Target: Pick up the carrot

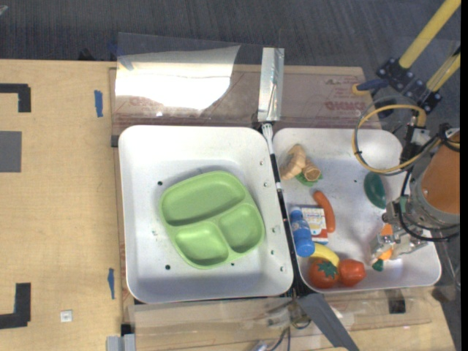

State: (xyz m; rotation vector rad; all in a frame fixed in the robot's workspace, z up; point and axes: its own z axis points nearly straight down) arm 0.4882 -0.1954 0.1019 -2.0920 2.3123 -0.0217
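The carrot [383, 254] is a small orange piece with a green tip pointing down-left, near the right wall of the right bin [424, 273]. My gripper [387, 246] reaches in from the right, below the orange wrist band, and sits right over the carrot. Its grey fingers stand on either side of the orange body, which shows between them, so they look shut on it. The gripper hides the carrot's upper part. Whether the carrot is lifted off the bin floor or resting on it, I cannot tell.
The right bin also holds a tan bread piece [296, 163], an orange-red sausage [324, 209], a blue bottle [300, 237], a banana [322, 254], two tomatoes [322, 271], a teal object [375, 189] and a white disc [380, 151]. A green divided plate [212, 218] lies in the left bin [139, 152].
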